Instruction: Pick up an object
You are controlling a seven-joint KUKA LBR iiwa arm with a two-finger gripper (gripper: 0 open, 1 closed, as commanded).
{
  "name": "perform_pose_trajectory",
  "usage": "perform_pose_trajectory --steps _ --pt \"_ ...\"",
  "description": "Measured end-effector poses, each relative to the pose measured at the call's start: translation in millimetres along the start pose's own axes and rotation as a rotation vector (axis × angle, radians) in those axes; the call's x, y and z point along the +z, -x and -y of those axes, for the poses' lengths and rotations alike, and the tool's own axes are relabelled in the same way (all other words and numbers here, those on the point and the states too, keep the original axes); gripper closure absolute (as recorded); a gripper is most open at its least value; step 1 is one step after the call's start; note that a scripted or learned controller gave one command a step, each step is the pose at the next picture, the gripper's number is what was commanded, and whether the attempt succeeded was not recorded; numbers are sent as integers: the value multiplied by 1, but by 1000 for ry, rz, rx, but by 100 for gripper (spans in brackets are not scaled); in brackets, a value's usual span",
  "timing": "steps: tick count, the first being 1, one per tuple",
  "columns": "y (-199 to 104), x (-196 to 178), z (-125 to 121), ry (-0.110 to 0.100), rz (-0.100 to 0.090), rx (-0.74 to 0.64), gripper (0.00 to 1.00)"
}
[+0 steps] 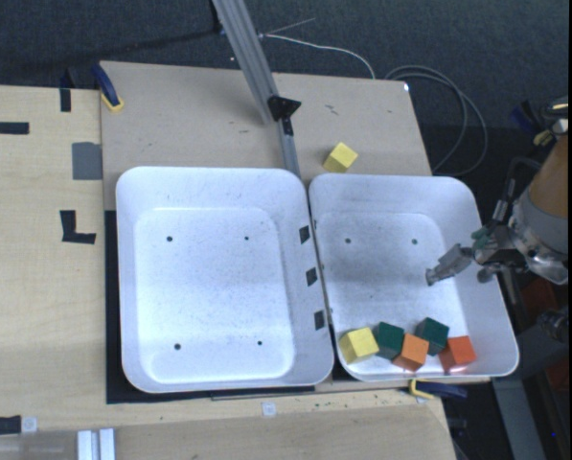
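Note:
Several small blocks lie along the front edge of the right bin (391, 199): a yellow block (359, 342), a dark green block (390, 336), an orange block (413, 351), a second green block (433, 332) and a red block (458, 352). My gripper (458, 273) hangs over the bin's right side, above and behind the blocks and apart from them. It looks open, with nothing between its fingers; one grey finger (445, 264) points left over the bin floor.
The left bin (209, 185) adjoins the right one. Another yellow block (341, 157) lies on the bench behind the right bin. A grey metal pole (252, 51) slants over the bench's back. Cables (439, 84) trail at the back right.

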State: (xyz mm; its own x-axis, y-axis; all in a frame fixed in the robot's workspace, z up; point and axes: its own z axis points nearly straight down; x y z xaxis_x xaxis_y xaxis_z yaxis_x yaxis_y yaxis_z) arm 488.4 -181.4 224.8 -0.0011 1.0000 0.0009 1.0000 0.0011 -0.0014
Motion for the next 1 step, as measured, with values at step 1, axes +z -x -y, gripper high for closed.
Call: perform_pose_trajectory --steps 1 --pt "-55 82 -54 -5 -2 -6 0"
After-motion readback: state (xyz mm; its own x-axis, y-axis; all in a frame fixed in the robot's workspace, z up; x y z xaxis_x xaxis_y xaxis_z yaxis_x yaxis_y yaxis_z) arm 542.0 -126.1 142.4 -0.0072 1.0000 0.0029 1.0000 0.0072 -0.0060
